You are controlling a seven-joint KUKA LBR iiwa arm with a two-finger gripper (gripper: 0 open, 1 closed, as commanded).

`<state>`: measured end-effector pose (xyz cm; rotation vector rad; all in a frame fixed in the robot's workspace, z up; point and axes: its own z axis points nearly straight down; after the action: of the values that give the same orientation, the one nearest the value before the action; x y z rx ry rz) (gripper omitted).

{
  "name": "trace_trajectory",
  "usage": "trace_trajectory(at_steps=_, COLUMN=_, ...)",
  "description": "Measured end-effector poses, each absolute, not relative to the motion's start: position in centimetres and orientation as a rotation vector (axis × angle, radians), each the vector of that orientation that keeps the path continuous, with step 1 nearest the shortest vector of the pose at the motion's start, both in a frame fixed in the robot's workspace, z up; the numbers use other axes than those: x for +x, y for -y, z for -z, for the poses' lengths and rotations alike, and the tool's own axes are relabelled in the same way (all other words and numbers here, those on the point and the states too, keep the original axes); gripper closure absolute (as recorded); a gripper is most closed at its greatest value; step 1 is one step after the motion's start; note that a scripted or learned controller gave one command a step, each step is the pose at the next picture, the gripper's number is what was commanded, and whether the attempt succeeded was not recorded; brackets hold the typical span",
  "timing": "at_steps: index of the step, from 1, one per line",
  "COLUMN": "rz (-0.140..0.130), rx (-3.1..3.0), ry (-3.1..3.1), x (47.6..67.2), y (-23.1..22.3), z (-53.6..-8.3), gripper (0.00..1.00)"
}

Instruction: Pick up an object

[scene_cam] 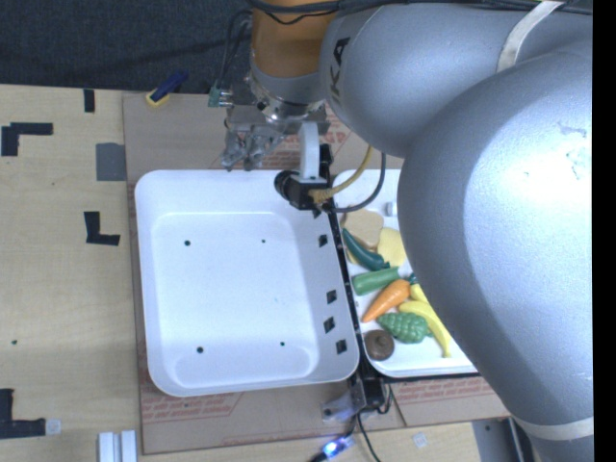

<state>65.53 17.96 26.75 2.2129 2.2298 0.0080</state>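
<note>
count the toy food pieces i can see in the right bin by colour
Green: 3, a dark green cucumber-like piece, a light green pod-shaped piece, a bumpy green piece
Yellow: 2, a pale yellow block, a yellow banana-shaped piece
Orange: 1, an orange toy carrot
Tan: 1, a tan slice
Brown: 1, a round brown piece
Total: 8 visible; the arm covers the rest of the bin.

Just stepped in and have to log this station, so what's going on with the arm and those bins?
A grey KUKA arm with an orange band reaches in from the right, meant to pick up an object. Its gripper hangs over the far rim of the left bin, with nothing visible between its fingers. The toy food sits in the right bin: a carrot, a yellow banana, a green cucumber and a bumpy green piece. Nothing has been picked up yet.
</note>
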Motion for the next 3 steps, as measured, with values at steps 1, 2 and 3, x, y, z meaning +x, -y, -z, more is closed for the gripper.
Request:
trace_trajectory(at_steps=1, rz=-0.019, rx=2.212, ry=-2.224, x=62.5, y=-19.0, z=-38.9, gripper=1.00)
trace_trajectory(at_steps=2, rz=-0.013, rx=2.215, ry=-2.223, x=62.7, y=-19.5, z=-47.5, gripper=1.00)
trace_trajectory(at_steps=3, rz=-0.010, rx=2.216, ry=-2.224, x=60.1, y=-19.5, z=-54.0, gripper=1.00)
